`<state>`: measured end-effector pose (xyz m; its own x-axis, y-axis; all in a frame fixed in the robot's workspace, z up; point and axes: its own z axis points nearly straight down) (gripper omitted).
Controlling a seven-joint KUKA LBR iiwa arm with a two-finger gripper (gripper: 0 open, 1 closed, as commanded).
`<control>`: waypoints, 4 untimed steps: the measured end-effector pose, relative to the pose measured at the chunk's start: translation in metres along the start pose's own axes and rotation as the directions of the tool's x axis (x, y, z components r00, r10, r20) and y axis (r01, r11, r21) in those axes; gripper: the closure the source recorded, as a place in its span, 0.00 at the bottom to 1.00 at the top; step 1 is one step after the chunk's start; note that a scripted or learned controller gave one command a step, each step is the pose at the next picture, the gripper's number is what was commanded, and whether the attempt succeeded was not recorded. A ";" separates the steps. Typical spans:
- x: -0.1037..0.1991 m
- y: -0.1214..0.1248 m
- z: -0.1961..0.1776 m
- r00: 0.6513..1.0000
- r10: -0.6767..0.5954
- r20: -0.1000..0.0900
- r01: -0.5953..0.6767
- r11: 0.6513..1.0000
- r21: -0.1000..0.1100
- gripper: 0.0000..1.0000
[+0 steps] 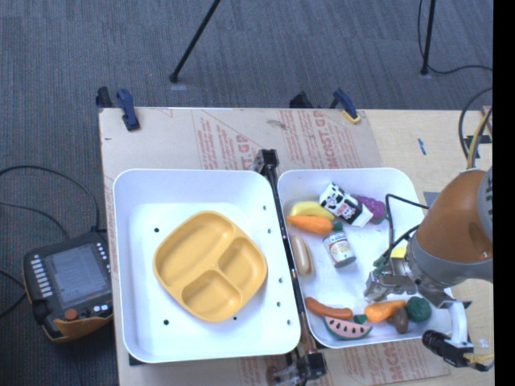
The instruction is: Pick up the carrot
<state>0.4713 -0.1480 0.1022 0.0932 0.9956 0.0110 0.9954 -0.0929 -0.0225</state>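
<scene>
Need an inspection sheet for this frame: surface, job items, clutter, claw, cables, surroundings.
Surface: bench bearing two white bins side by side, left bin and right bin.
Job's things: one carrot lies in the right bin's upper part; a second carrot lies near its lower edge, under the arm.
Clutter: yellow divided plate in the left bin; banana, small jar, watermelon slice in the right bin.
Claw: claw sits above the second carrot; open or shut cannot be told.
Cables: black cable loops over the right bin.
Surroundings: teach pendant on the carpet at left; blue clamps on the bench's far edge.
</scene>
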 end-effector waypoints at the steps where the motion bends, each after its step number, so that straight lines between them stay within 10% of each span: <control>1: 0.000 0.000 0.000 1.000 0.002 0.000 -0.002 1.000 0.000 0.00; 2: 0.000 -0.001 -0.008 1.000 0.010 -0.003 -0.010 1.000 0.007 1.00; 3: 0.000 -0.001 -0.008 1.000 0.013 -0.003 -0.013 1.000 0.007 0.00; 4: -0.001 -0.002 -0.015 1.000 0.019 -0.006 -0.018 1.000 0.013 1.00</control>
<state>0.4690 -0.1488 0.1177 0.1118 0.9936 0.0168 0.9932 -0.1111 -0.0355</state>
